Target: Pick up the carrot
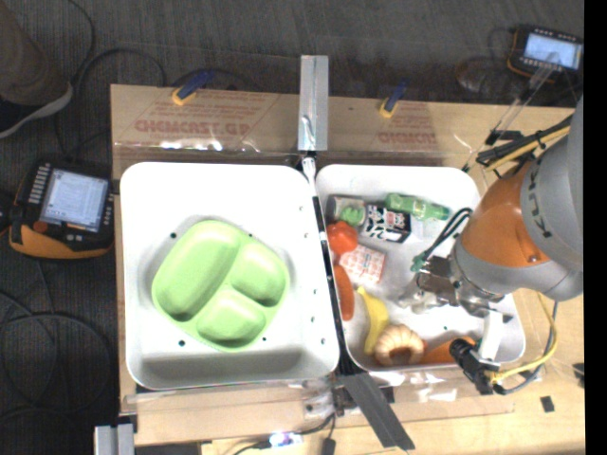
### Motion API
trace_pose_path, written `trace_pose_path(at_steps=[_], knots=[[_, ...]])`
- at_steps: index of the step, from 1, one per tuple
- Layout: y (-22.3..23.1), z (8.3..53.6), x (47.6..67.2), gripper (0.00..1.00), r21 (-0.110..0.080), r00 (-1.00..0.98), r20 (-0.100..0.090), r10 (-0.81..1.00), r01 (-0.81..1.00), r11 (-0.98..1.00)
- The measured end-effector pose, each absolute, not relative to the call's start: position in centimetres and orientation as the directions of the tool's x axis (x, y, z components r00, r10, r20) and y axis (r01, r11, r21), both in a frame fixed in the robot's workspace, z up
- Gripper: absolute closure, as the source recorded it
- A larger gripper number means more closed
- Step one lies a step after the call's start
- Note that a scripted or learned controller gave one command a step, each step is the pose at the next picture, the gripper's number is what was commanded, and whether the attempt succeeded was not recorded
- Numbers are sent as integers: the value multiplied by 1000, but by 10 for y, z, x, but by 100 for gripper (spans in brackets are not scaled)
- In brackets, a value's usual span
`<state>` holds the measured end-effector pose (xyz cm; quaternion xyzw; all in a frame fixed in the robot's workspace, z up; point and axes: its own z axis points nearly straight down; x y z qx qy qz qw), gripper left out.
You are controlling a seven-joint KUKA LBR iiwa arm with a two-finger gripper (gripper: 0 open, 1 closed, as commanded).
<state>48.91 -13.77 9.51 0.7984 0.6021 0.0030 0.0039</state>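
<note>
The carrot, long and orange, lies along the left wall of the right bin, between a red tomato-like piece and a yellow banana. My gripper hangs low over the middle of the right bin, to the right of the carrot and apart from it, under the orange-banded wrist. Nothing shows between it and the carrot but a strawberry-print pack.
A green divided plate fills the left bin. The right bin also holds a green bottle, a black-and-white pack, a brown bread roll and a second orange piece near the front wall.
</note>
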Motion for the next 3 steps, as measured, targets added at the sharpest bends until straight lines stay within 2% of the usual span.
trace_pose_path(at_steps=[1, 2, 3], knots=[[-211, 91, 527, 100, 5, 676, 5, 736, 736, -677], [-200, 229, 516, 100, -4, 687, -8, 727, 727, -687], [-167, 226, 565, 100, -2, 831, -10, 556, 556, -831]])
